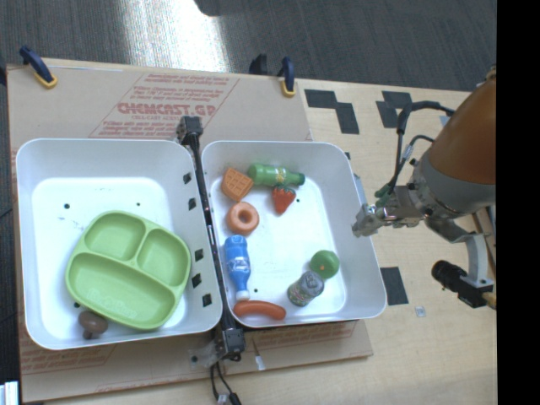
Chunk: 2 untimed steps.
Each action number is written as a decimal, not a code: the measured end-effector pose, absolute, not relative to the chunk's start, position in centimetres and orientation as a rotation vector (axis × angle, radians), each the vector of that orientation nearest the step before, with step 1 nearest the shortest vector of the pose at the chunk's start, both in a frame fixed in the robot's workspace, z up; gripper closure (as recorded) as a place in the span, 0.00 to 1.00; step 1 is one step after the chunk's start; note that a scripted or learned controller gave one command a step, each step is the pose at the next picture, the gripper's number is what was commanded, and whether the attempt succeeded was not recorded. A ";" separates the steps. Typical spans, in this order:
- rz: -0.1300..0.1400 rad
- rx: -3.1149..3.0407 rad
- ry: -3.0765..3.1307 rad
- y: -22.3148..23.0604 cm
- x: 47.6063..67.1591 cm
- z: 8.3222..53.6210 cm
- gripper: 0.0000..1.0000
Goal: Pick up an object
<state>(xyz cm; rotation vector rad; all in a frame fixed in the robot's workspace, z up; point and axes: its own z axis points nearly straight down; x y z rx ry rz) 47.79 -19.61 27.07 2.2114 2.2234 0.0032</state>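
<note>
Over the bench (439,310), we see the gripper (368,223) beside the right bin (359,226); its opening we cannot tell.

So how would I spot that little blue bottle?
Look in the right bin, along its left wall beside the divider. The blue bottle lies between the donut above and the sausage below. It is the only blue item there.

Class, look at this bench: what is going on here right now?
A grey and orange robot arm reaches in from the right. Its tool sits just outside the right bin, at its right wall, holding nothing. Toy foods lie untouched in that bin, among them a doughnut and a blue bottle. The left bin holds a green divided plate.
</note>
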 end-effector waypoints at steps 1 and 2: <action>-0.001 2.213 2.230 -17.1 47.7 23.9 1.00; 0.000 2.215 2.226 -19.5 48.0 24.6 1.00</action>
